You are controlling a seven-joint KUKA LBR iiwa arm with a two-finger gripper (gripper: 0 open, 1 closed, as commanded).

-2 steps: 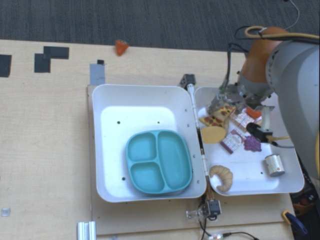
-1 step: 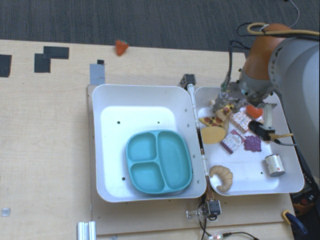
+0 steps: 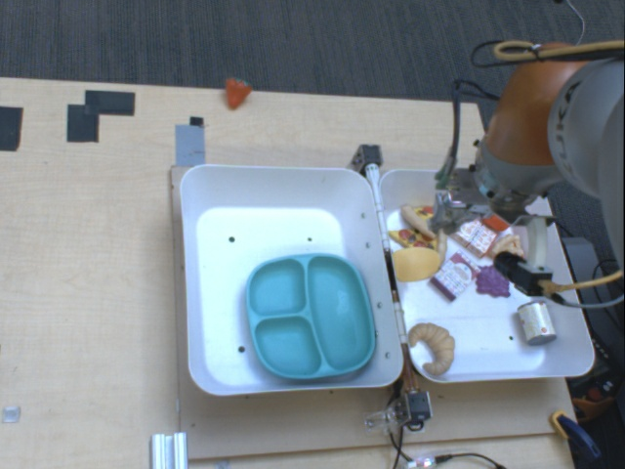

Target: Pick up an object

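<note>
Dark grey carpet [image 3: 293, 18] runs behind the pale wooden table [image 3: 88, 262], which carries two shallow white bins side by side. We can read no brand or writing anywhere; the two small red-and-white packets are too blurred for their print to be made out.

We see the left bin [image 3: 210, 223] holding a teal divided plate [image 3: 311, 316] with three compartments, lying toward the near right corner. The right bin [image 3: 566, 355] holds the loose objects: a croissant [image 3: 434, 345] near its front left corner, a yellow wedge-shaped piece [image 3: 418, 262] against the left wall, a banana-like toy [image 3: 418, 221] just behind it, a red-and-white packet [image 3: 452, 277] beside a purple lump [image 3: 491, 281], a second packet [image 3: 479, 235] further back, and a small silver can [image 3: 535, 322] toward the right.

Our grey arm with its orange band [image 3: 532, 115] reaches in from the right, and the end effector [image 3: 451, 203] sits low over the back of the right bin, near the banana-like toy. We cannot tell how wide it stands, and no object shows in its grip.

On the table behind the bins lie a small orange-red item [image 3: 237, 93] and some dark patches [image 3: 98, 113].
</note>
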